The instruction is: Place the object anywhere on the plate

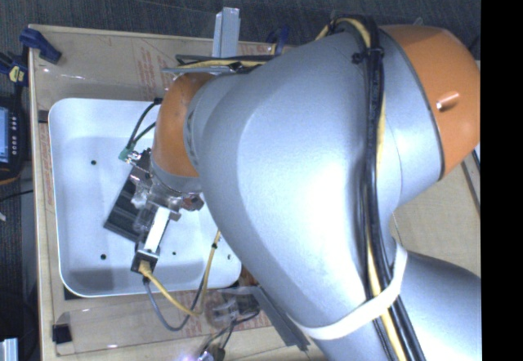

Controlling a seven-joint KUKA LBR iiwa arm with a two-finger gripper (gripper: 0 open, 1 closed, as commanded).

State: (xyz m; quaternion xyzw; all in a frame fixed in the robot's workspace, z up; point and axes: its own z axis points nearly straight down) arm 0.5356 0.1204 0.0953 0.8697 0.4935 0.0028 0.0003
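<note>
While arm (327,188) covers most of view | claw (139,225) low in left bin (73,188), 8 o'clock | finger state: can't tell

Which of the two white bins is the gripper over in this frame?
The left bin, with its white floor open to view; the gripper hangs above it. The arm covers the other.

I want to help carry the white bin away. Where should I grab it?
Probably grab the white bin by its raised left rim, coming from the left side of the view. That rim runs bare and straight, so fingers could hook under it. The grey arm hangs over the bin's right part and would be in the way.
</note>
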